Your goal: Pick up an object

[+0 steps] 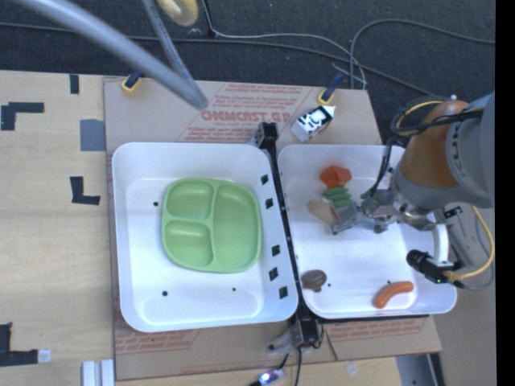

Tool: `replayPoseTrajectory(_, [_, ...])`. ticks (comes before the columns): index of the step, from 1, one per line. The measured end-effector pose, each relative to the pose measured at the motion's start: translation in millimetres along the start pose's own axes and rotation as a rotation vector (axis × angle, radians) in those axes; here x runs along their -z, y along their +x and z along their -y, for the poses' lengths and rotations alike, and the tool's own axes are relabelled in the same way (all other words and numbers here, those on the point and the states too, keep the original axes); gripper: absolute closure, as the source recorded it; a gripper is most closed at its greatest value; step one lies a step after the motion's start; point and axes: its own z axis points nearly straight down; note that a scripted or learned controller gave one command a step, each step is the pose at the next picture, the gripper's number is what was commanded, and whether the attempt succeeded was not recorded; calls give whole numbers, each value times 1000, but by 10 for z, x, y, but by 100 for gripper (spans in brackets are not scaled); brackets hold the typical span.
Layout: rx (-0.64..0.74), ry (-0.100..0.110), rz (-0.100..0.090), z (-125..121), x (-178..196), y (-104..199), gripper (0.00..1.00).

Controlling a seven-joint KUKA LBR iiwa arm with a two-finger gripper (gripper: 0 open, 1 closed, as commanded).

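Since the metal two-finger claw (344, 219) sits low in the right-hand shallow white bin (366, 305), how far apart I cannot tell, touching the tan block (323, 208), centre it there before you lift.

The grey arm reaches in from the right, end effector (344, 219) low.

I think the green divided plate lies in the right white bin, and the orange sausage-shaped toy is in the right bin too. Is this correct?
Not quite. The camera view shows the green divided plate in the left white bin, not the right one. The orange sausage-shaped toy is indeed in the right white bin, near its front edge.
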Motion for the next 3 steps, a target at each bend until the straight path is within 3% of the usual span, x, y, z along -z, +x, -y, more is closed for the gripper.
replayPoseTrajectory(1, [1, -1, -1, -7, 129, 3, 100])
replayPoseTrajectory(3, [-1, -7, 1, -1, 1311, -140, 100])
